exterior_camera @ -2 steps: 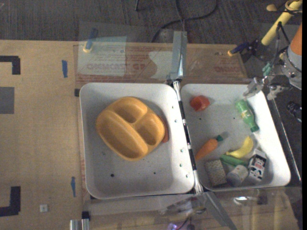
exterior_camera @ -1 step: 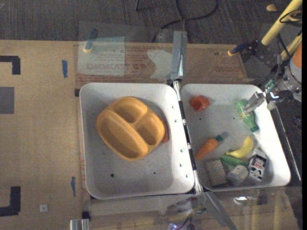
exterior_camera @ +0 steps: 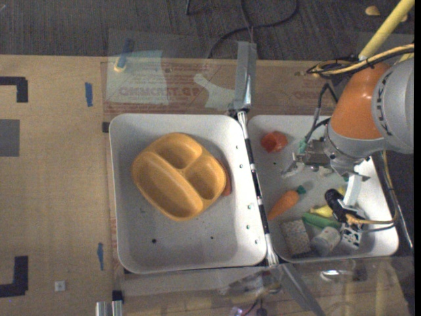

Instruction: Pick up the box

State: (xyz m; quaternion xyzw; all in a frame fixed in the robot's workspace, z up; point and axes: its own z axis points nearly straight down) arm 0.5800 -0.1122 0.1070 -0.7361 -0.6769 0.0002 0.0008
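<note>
The box [exterior_camera: 296, 236], probably the grey speckled block, lies at 7 o'clock in the right bin [exterior_camera: 388, 242], beside the carrot [exterior_camera: 284, 203]. The claw [exterior_camera: 309, 162] hovers at 12 o'clock from it; I cannot tell how it stands. It should descend straight, avoiding the neighbours. The tabletop [exterior_camera: 52, 176] sheet's print is unreadable.

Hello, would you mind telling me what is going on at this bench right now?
A KUKA arm reaches in from the right over the right bin, its task being to pick up a box. Its hand hangs above the bin's upper part and nothing shows between its fingers. Below it lie a carrot, a red item, and a cluster of small things near the lower edge. The left bin holds a yellow divided plate.
</note>
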